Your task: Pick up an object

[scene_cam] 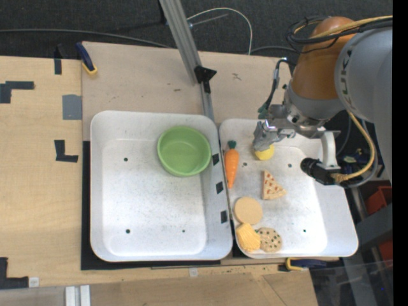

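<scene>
- My camera looks down on a pale wooden bench [38, 171] set against dark carpet, with two shallow white bins side by side on it.
- In the right bin [319, 225], near its far edge, I see a small yellow object [264, 152], round and lemon-like, sitting on the bin floor.
- The gripper [265, 139] is directly over that yellow object, its metal fingers pointing down at the top of it; from here I cannot tell whether the fingers are spread or closed, nor whether they grip it.
- The grey arm [363, 62] with its orange band [319, 56] reaches in from the right, cables looping around the wrist.
- Just left of the yellow object, a toy carrot [231, 163] lies along the bin's left wall, green top toward the far edge.
- Toward the near side of the same bin I see a pizza slice [272, 186], then a round tan biscuit [248, 210], and below it a yellow ridged piece [248, 238] touching a chocolate-chip cookie [270, 239].
- The left bin [127, 234] holds a green bowl [183, 150], upright, near its far right corner.
- A grey metal pole [182, 34] slants across the bench behind the bins.
- Dark tape marks [62, 150] and a blue-and-yellow clamp [87, 60] sit on the bench at left.
</scene>
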### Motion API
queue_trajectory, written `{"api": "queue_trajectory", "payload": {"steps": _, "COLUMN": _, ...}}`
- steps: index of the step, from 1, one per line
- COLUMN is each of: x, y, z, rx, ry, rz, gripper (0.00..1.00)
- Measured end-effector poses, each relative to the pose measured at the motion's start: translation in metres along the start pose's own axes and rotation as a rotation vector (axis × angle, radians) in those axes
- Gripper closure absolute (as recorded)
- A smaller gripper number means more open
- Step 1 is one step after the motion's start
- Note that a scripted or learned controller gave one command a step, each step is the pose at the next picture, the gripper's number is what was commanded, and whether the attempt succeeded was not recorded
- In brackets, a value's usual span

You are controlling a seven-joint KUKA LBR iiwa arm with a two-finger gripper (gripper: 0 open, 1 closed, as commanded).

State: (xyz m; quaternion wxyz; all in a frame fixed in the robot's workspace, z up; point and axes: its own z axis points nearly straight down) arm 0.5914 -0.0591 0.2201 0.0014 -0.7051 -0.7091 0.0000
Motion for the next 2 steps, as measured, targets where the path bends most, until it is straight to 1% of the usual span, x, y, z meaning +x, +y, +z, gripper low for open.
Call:
{"api": "queue_trajectory", "payload": {"steps": 1, "x": 0.058, "y": 0.001, "z": -0.005, "rx": -0.001, "ry": 0.0, "rz": -0.002, "gripper": 1.0}}
{"api": "queue_trajectory", "payload": {"steps": 2, "x": 0.123, "y": -0.011, "z": -0.003, "rx": 0.001, "ry": 0.0, "rz": -0.003, "gripper": 1.0}}
